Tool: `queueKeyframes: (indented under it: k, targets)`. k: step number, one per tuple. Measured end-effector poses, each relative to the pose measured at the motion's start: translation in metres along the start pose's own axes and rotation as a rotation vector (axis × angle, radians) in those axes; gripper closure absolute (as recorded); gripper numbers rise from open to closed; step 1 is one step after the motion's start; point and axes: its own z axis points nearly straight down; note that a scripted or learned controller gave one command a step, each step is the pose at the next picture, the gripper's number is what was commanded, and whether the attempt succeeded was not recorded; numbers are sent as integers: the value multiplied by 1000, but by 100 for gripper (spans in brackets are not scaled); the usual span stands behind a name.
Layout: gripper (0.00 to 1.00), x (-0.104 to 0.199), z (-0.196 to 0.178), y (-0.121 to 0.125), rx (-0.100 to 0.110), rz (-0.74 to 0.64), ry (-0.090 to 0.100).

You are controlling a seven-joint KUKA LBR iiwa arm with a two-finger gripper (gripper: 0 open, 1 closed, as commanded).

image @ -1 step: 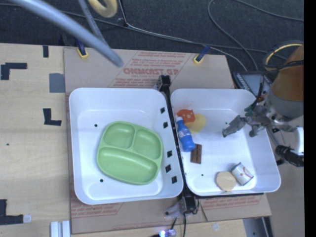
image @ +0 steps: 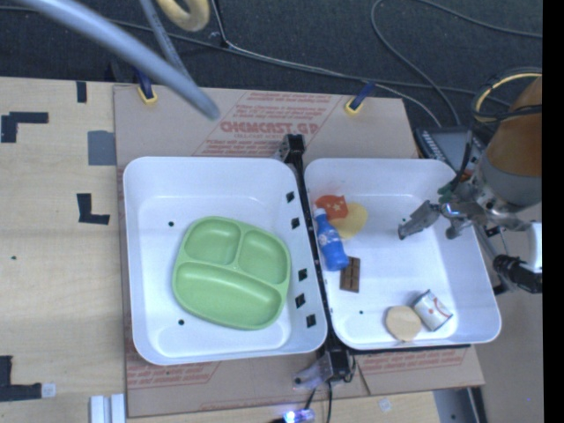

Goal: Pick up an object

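The right bin (image: 458, 276) holds several small objects. A red piece (image: 331, 204) and a yellow piece (image: 354, 220) lie together near its far left, touching a blue bottle (image: 332, 245). Just below the bottle is a brown bar (image: 351, 275). A tan round piece (image: 403, 323) and a small white and red can (image: 432, 308) sit side by side near the front wall. My gripper (image: 427, 230) hangs over the right half of this bin, open, with nothing between its fingers. It is well apart from all the objects.
The left bin (image: 145, 236) holds a green divided plate (image: 233, 271). A black divider (image: 304, 236) with clips runs between the bins. The arm's grey and orange body (image: 511, 161) stands over the right bin's right wall. Cables lie on the dark floor behind.
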Motion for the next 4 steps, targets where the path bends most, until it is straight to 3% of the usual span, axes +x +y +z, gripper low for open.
queueKeyframes:
  k: [2, 3, 4]
  targets:
    - [0, 7, 104, 7, 1, -1, -1]
    - [100, 7, 91, 8, -1, -1, -1]
    - [100, 7, 30, 17, -6, -1, -2]
